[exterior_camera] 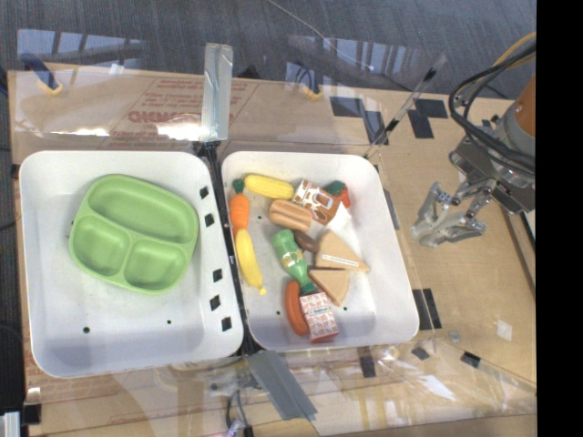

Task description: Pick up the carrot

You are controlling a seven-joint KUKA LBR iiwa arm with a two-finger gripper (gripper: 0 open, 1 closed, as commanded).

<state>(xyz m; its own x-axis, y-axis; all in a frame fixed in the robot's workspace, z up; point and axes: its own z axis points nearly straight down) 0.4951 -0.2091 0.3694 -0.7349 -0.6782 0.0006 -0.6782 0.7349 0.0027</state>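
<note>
Left white bin [46, 335]: a green three-compartment plastic plate [135, 233] is held.
Right white bin [387, 262]: an orange toy carrot [240, 211] is kept at the left wall, among other toy food.
Gripper [446, 226]: parked over the tabletop [474, 317], fingers spread, nothing held.

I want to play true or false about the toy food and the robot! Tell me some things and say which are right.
1. The carrot lies in the right bin. True.
2. The green plate sits in the right bin with the food. False: it is in the left bin.
3. The gripper is holding the carrot. False: it is over the bench, right of both bins, apart from the carrot.
4. The carrot lies by the right bin's left wall, above a yellow banana. True.
5. The carrot is on the green plate. False: it lies on the bin floor.
</note>
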